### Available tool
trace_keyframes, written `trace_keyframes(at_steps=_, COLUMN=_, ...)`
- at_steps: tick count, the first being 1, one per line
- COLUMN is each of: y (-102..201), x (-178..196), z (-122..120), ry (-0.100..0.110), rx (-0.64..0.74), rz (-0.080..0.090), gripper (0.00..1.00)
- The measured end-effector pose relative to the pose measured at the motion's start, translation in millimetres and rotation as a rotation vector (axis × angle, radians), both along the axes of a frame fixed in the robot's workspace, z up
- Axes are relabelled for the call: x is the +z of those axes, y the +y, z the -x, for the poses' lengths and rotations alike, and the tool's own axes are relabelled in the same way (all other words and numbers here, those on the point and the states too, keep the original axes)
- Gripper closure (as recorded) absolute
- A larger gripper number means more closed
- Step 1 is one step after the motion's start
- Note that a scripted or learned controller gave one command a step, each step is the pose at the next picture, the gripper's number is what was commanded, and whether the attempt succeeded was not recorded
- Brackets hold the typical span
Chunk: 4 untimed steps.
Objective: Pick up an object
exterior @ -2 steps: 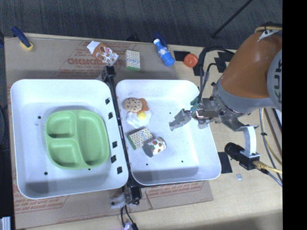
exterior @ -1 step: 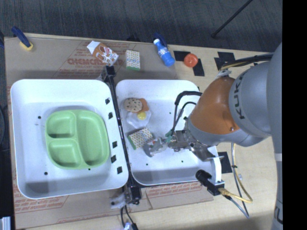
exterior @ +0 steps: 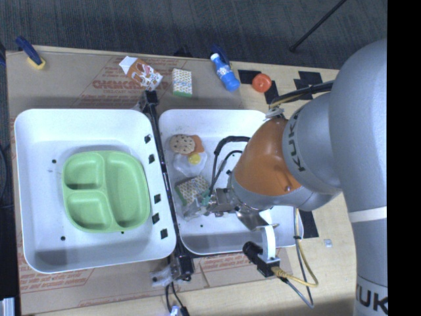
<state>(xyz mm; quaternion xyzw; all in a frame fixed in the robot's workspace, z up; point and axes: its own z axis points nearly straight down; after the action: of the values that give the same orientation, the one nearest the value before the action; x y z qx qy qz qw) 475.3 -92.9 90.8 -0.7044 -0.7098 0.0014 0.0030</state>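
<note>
**End effector low in the right bin, grasp unconfirmed**

The end effector [exterior: 209, 201] is seen lowered into the right bin [exterior: 217, 120], just beside a clear-wrapped packet with a chequered pattern [exterior: 192, 188]. Its state cannot be told, as the tip is largely hidden beneath the orange band [exterior: 263, 163] and the wrist. A second wrapped item, brownish with a yellow piece [exterior: 184, 145], lies a little farther up the same bin, apart from the tip. The left bin [exterior: 29, 176] is occupied by a green divided tray [exterior: 105, 189]. Outside the bins, a blue bottle [exterior: 225, 71] and an orange cap [exterior: 262, 82] rest on the counter [exterior: 79, 71].

Several failures can be expected from here. The loose, glossy wrapping may be pinched without the contents, so the packet could slip free on lifting. The packet lies near the divider between the bins, and it may be pushed against that wall rather than gripped.
</note>
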Motion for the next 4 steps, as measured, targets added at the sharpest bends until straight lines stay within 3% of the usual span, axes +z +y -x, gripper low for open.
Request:
trace_keyframes(at_steps=1, y=-0.5, x=10.2, z=-0.7, ry=0.001, rx=0.004, rz=0.0, gripper=1.0)
trace_keyframes(at_steps=2, y=-0.3, x=20.5, z=-1.5, ry=0.001, rx=0.01, rz=0.0, gripper=1.0)
trace_keyframes(at_steps=3, y=77.0, x=114.3, z=-1.9, ry=-0.006, rx=0.0, rz=0.0, gripper=1.0)
trace_keyframes(at_steps=4, y=76.8, x=124.3, z=-3.1, ry=-0.007, rx=0.004, rz=0.0, gripper=1.0)
